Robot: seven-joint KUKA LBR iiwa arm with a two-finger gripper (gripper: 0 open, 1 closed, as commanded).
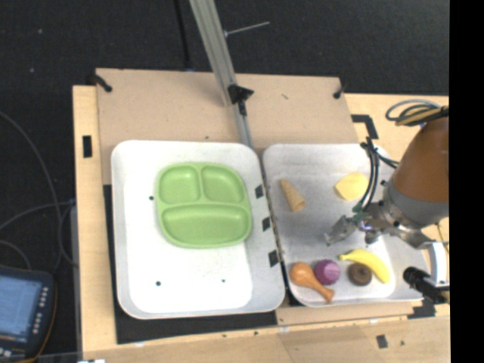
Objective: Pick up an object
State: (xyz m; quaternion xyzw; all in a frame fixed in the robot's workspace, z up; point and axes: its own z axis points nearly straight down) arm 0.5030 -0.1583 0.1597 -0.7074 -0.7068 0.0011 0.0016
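Observation:
The right bin [318, 165] holds a tan cone [293, 194], a pale yellow wedge [351, 186], a banana [367, 263], a brown doughnut [360, 274], a purple round fruit [327, 271] and an orange pear-shaped piece [308, 278]. My gripper [342, 231] hangs low over the middle of this bin, just above and left of the banana. Its fingers [335, 234] spread apart with nothing between them. The arm's orange band [423, 169] rises at the right edge.
A green three-part plate [204, 205] lies in the left bin [136, 278]. A slanted metal pole [215, 48] runs from the top down to the bins' shared edge. Cables [408, 112] lie at the bench's right rear.

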